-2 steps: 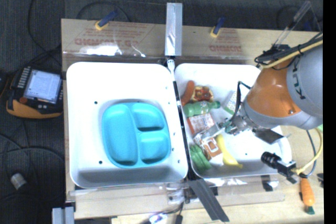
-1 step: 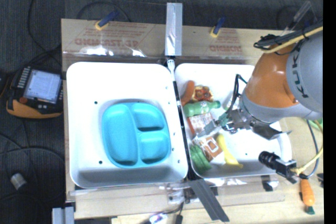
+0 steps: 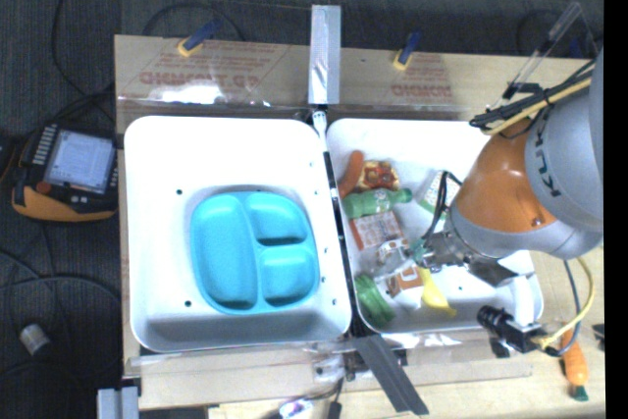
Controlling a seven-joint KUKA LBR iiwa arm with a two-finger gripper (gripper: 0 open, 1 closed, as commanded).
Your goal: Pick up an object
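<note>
The right bin (image 3: 491, 134) holds a heap of small items along its left side. Among them are an orange carrot-like piece (image 3: 352, 170), a red and yellow packet (image 3: 379, 176), a green bottle (image 3: 373, 202) lying on its side and a red and white packet (image 3: 376, 230). Nearer the front lie a green round item (image 3: 370, 297), a small brown packet (image 3: 404, 282) and a yellow piece (image 3: 438, 295). My gripper (image 3: 420, 252) is low over the middle of the heap, just above the brown packet. The orange wrist band (image 3: 496, 196) and grey arm cover the bin's right half.
The left bin (image 3: 157, 152) holds a blue divided tray (image 3: 255, 248). A thin wall (image 3: 334, 211) separates the bins. A black fitting (image 3: 505, 327) sits at the right bin's front corner, with an orange item (image 3: 576, 368) outside it. A handheld screen (image 3: 71, 168) lies on the floor at left.
</note>
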